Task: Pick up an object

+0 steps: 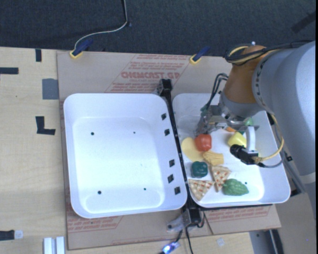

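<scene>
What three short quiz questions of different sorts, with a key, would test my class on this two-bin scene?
1. True or false: the round red toy lies in the left white bin.
2. Which lies nearest the right white bin's front edge: A, the leafy green toy; B, the small yellow toy?
3. Fill in: the pincer hangs over the ____ bin.

Key: 1 false; 2 A; 3 right.

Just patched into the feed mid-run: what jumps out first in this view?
The big grey arm with its orange band reaches in from the right, its gripper low over the right bin. Below it sits a tight cluster of toy food: a red piece, a dark green piece and a leafy green one.
</scene>
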You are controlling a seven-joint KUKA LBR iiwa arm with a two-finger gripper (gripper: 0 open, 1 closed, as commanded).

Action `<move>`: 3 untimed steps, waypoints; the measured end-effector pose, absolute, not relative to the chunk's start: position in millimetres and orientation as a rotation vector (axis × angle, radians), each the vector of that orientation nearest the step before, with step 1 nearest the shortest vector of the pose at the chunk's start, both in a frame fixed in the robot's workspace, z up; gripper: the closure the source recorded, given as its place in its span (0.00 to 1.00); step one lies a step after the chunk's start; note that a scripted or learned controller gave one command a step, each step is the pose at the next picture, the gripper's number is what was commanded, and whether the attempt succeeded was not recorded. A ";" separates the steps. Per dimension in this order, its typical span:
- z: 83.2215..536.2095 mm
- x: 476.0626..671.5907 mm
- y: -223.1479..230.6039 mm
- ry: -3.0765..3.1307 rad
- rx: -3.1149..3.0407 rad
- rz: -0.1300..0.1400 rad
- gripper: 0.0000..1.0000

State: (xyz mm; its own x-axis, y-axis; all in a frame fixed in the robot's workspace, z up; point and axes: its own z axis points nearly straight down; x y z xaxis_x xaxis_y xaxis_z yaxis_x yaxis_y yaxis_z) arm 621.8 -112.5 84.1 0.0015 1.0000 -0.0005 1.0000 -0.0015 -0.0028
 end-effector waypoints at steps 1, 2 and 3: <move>93.9 623.2 -110.6 -2.223 -2.218 0.004 1.00; 85.4 563.4 -122.2 -2.220 -2.224 -0.001 1.00; 189.6 534.2 -78.3 -2.228 -2.217 -0.005 1.00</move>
State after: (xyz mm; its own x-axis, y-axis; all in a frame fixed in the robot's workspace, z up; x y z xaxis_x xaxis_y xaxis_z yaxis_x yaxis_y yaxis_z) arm 534.2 -78.3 189.6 -0.0046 1.0000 0.0012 1.0000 0.0046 0.0032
